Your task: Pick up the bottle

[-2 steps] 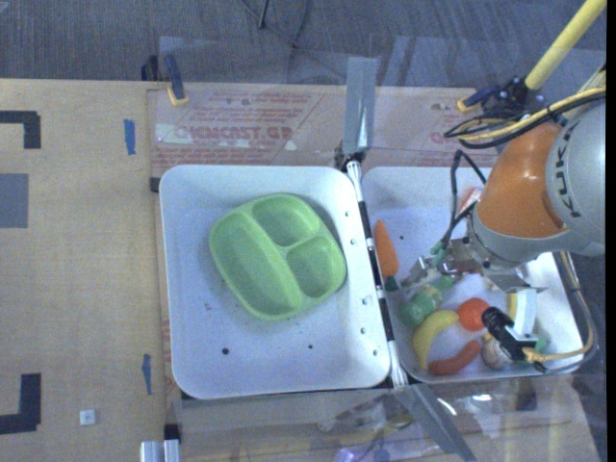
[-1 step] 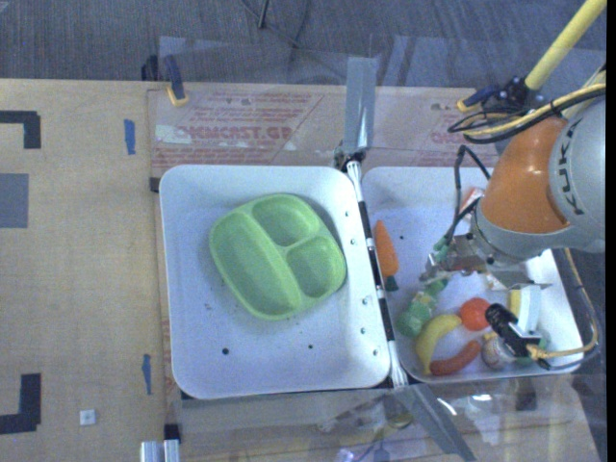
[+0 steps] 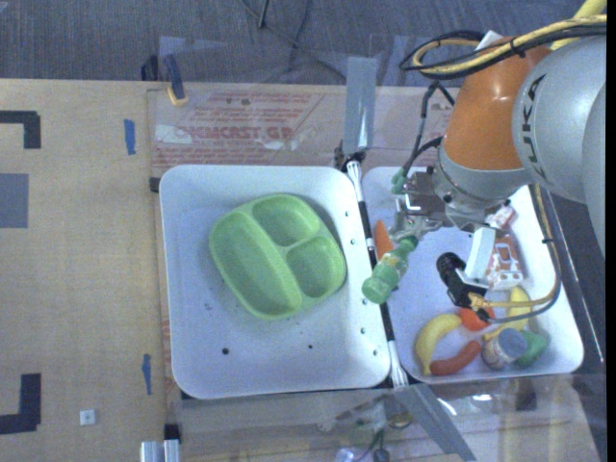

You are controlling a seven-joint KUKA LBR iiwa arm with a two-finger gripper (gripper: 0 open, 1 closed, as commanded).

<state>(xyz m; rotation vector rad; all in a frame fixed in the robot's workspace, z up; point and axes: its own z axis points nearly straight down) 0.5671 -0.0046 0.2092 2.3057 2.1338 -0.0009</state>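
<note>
Your bottle sits just below and a touch left of the gripper, its cap end tucked right up at the fingertips, the body slanting away down and left from there. It straddles the divider between the two bins, so the fat end pokes past the tool toward the left bin while the neck stays on the right bin side. Can't honestly tell if the tool is spread or pinched, or whether it actually has the neck; that part is a muddle of metal and shadow. The arm comes in from the right and above, orange band sitting directly over the wrist, the wrist pointing down into the near-left corner of the right bin. The bottle itself is green, translucent-looking, with a paler band around the middle and a small green cap, lying tilted rather than upright. An orange carrot-like piece lies just left of the fingertips, touching the bottle's neck area.
</note>
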